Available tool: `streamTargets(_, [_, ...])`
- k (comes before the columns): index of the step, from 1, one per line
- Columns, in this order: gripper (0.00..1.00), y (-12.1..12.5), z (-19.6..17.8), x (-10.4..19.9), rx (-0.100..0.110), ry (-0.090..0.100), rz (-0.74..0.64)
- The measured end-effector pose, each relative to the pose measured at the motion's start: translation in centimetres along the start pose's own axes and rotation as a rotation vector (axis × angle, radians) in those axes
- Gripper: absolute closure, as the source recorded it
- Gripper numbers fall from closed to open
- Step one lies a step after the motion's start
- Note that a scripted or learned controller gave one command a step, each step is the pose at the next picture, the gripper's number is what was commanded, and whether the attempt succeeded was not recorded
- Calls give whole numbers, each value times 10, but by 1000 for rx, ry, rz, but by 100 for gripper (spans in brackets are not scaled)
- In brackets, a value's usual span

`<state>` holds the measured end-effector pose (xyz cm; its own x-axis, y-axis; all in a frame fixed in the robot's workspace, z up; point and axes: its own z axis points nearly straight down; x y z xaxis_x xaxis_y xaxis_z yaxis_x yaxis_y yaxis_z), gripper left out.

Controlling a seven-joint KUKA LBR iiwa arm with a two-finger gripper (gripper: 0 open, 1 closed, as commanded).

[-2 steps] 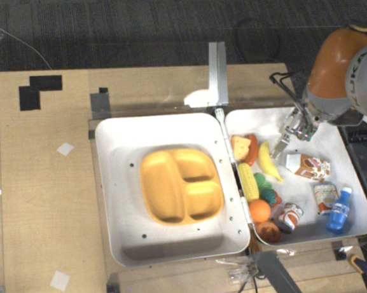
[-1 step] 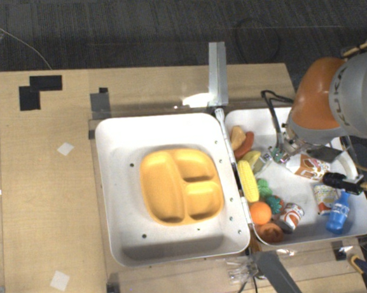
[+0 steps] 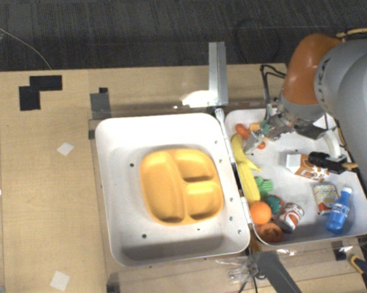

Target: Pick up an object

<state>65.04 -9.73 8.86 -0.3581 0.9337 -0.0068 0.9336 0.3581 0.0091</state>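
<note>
My gripper (image 3: 263, 133) hangs low over the far left corner of the right bin (image 3: 362, 223), under the arm's orange band. Just left of it lies a small orange-red object (image 3: 241, 130). A yellow corn cob (image 3: 241, 160) lies along the bin's left wall, below the gripper. Toward the front are a green toy (image 3: 264, 186), an orange ball (image 3: 261, 212), a dark red fruit (image 3: 270, 232) and a small can (image 3: 292, 215). I see nothing held in the gripper.
The left bin (image 3: 116, 180) holds a yellow divided tray (image 3: 180, 184). On the right bin's right side are a brown and white packet (image 3: 310, 167), a small jar (image 3: 325, 194) and a blue bottle (image 3: 338, 213). The grey arm (image 3: 354, 89) covers the bin's far right corner.
</note>
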Motion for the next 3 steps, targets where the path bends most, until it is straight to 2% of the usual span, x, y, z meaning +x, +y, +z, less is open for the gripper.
streamTargets(1, [0, -3, -67, -69, -3, -3, 1])
streamTargets(2, [0, -23, 0, -18, 0, 1, 91])
streamTargets(3, [0, 10, 2, -13, 11, 5, 428])
